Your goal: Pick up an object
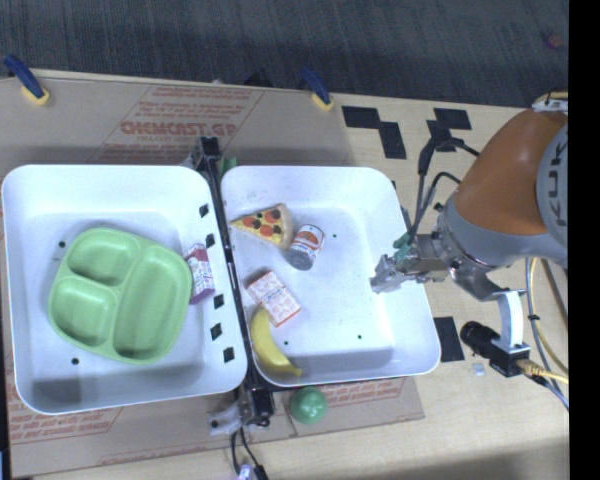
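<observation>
**Arm over the right bin's edge, objects lying apart from it**

The bench (160,118) is covered with brown cardboard, and two white bins stand on it side by side. The left bin (40,198) holds a green divided tray (120,293), and at 3 o'clock of this tray, against the bin wall, lies a small packet (200,271) with a purple and white print. The grey arm (510,198) with its orange band comes in from 3 o'clock, and its gripper (392,273) is over the 3 o'clock rim of the right bin (355,193). Whether its fingers are apart or together, I cannot tell; nothing is visible between them.

The objects to pick lie in the 9 o'clock half of the right bin, well apart from the gripper. A banana (267,346) lies at 7 o'clock near the bin wall. Just at 12 o'clock of it is a small red and white box (273,297). A toy pizza slice (264,224) lies at 11 o'clock, and a small can (304,245) lies on its side just beside it. A green ball (307,405) rests on the cardboard outside the bins, at 6 o'clock.
</observation>
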{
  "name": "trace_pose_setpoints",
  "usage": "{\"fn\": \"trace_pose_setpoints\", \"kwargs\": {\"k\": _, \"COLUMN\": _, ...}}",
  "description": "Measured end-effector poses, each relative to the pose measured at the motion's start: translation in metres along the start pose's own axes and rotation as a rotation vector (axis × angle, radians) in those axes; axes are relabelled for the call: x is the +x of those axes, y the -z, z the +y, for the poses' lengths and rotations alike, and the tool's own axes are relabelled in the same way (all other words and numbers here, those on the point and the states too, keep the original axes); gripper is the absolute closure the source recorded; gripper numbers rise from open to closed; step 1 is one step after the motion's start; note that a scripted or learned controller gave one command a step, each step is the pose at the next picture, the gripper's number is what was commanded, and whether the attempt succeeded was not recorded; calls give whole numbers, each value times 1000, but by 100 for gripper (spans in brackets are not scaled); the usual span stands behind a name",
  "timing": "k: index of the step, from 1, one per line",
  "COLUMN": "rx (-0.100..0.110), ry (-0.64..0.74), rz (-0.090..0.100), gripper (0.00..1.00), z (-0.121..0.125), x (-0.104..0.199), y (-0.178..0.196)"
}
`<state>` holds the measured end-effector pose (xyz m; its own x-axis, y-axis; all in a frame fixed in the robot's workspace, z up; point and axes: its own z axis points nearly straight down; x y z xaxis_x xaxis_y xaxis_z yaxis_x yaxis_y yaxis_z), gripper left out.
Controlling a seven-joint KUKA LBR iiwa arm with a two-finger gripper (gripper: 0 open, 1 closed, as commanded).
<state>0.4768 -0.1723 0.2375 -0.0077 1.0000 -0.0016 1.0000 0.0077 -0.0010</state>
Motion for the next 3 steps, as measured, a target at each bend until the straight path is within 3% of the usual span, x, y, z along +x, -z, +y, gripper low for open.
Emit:
{"fn": "trace_pose_setpoints", "kwargs": {"k": 2, "rx": 3, "ry": -1, "rz": 2, "gripper": 100, "z": 0, "x": -5, "y": -46}}
{"fn": "trace_pose_setpoints", "kwargs": {"k": 3, "rx": -1, "ry": -2, "rz": 2, "gripper": 100, "z": 62, "x": 0, "y": 3}}
